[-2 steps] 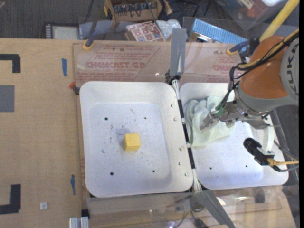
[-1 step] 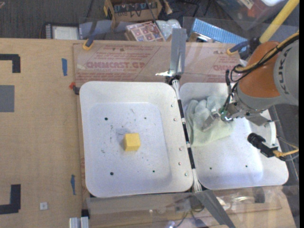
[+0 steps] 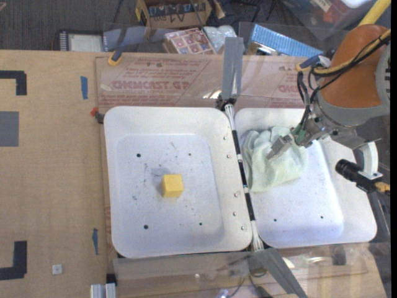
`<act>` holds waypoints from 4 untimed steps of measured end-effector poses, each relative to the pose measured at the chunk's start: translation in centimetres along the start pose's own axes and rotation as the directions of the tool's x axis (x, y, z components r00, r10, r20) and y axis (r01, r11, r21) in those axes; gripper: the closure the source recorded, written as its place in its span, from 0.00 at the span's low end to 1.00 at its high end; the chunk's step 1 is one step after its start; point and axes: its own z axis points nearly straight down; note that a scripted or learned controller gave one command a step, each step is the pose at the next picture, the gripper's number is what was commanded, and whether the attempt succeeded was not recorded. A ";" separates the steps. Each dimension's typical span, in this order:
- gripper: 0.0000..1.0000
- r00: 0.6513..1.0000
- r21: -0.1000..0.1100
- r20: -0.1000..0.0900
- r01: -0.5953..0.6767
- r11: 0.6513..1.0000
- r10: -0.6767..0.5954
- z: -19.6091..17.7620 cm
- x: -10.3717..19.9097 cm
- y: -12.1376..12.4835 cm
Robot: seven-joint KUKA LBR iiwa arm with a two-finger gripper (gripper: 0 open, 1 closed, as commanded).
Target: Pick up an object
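Tan bench [image 3: 43, 185] carries two white bins [image 3: 124, 228], clutter behind

blue tape [image 3: 84, 87] on bench [image 3: 43, 166] (L side)

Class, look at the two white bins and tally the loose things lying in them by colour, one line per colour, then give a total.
Yellow: 1, the block in the left bin
Pale green: 1, the crumpled cloth in the right bin, with the claw over it
Total: 2
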 end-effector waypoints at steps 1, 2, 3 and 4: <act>0.00 0.984 -0.002 0.002 0.178 0.984 -0.178 11.0 -1.9 -2.7; 1.00 0.984 -0.007 0.008 0.176 0.984 -0.176 9.9 -2.1 -2.6; 1.00 0.966 -0.005 0.007 0.257 0.966 -0.257 11.2 -9.9 2.6; 1.00 0.999 0.002 0.000 0.043 0.999 -0.043 9.3 -11.3 4.8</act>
